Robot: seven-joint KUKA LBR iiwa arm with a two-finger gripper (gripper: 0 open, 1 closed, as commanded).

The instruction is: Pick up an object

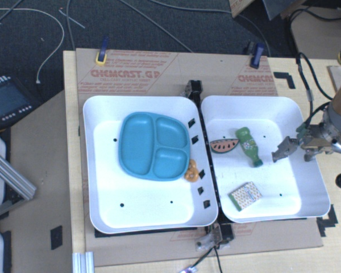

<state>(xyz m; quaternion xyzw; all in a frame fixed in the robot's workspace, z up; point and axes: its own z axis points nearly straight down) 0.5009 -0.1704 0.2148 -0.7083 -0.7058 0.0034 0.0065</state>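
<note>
Cardboard-topped worktop (159, 67) carries two white bins. In the right bin (290, 110) I see the tool (292, 148) spread open, holding nothing. Nearest target: green bottle (249, 146), lying just left. I would centre over its body, align across its width, then descend.

A grey, rounded arm body is seen at the right edge of the table. Below it a wrist block of dull grey metal is fitted, with darker plates and small recesses on its faces. The claw (294, 151) is built of dark grey metal, with angular, faceted fingers. Black cables are looped close behind the arm, near the table's far right corner.
</note>
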